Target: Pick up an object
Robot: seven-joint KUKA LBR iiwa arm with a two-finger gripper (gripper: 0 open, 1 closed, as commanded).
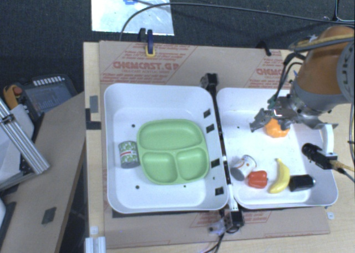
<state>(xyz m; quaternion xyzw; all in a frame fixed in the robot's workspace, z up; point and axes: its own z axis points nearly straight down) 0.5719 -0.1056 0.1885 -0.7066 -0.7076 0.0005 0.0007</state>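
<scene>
Hand (270,119) over right bin (238,102), orange fruit (276,129) just beneath; grip state unclear

We see the arm (327,63) cut off at three o'clock, its gripper (270,117) covering the top of the orange object (276,130), and we cannot tell how its fingers stand.

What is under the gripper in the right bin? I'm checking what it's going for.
An orange fruit lies right under the gripper, in the right bin. The gripper covers the fruit's upper part, so any contact is hidden.
</scene>
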